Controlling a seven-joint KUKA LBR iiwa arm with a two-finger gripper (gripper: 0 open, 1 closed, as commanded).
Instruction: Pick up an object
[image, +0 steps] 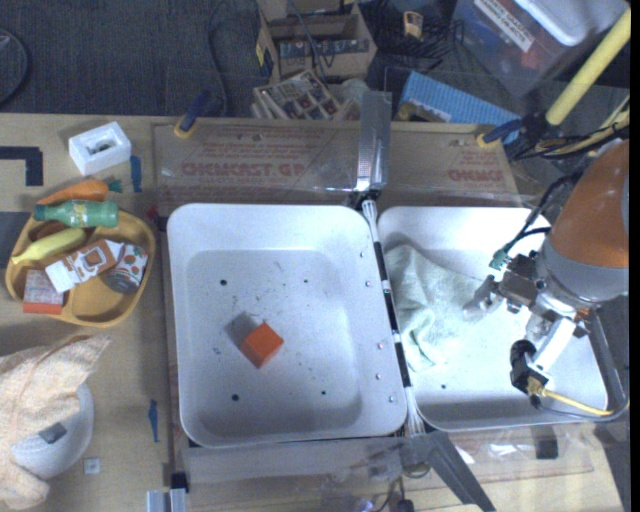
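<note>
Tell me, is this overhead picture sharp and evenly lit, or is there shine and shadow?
In the camera view, the orange block looks fairly crisp and throws a small dark shadow up-left; the left bin floor shows soft grey shading; the clear plastic sheet behind the bins catches glare; the arm looks slightly blurred.

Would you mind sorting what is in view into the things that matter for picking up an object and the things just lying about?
Belongs to the job:
- orange block in the left bin
- pale cloth in the right bin
- gripper, over the right bin beside the cloth

Just lying about:
- yellow bowl of packets
- green bottle
- small white box
- beige towel
</note>
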